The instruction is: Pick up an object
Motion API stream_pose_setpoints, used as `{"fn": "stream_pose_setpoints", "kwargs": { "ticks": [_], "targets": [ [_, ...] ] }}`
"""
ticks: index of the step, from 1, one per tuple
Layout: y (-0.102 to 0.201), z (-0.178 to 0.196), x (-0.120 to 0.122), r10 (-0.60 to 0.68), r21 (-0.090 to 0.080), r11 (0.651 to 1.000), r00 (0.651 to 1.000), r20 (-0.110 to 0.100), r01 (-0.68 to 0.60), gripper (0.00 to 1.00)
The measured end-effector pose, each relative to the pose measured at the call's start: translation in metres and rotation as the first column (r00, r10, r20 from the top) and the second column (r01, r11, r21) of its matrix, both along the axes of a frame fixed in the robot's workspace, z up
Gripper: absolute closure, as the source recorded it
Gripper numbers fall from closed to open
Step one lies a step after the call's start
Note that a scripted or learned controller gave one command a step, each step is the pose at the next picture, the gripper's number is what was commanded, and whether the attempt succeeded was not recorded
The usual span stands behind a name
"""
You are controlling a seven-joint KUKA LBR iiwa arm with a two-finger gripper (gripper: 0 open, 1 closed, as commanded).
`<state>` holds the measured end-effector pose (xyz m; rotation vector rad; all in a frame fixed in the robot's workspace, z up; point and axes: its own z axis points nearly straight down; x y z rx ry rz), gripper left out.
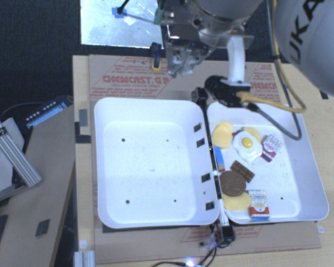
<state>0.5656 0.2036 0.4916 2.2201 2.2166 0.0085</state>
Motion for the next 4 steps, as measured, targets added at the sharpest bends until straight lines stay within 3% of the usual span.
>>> {"fn": "stream_pose_setpoints", "kwargs": {
  "ticks": [1,2,3,4],
  "targets": [
    [-0.003,0.043,0.085,0.001,0.0,1.0,1.0,0.004,-0.001,1.0],
    [-0.072,-0.057,0.104,-0.004,-0.004,1.0,1.0,-0.013,0.004,1.0],
    [-0.024,-0.252,0.066,0.008,-0.003,1.0,1.0,-0.022,-0.008,1.0],
    [0.034,-0.068,0.087,0.011,0.008,1.0,1.0,0.014,-0.011,1.0]
  ]
}}
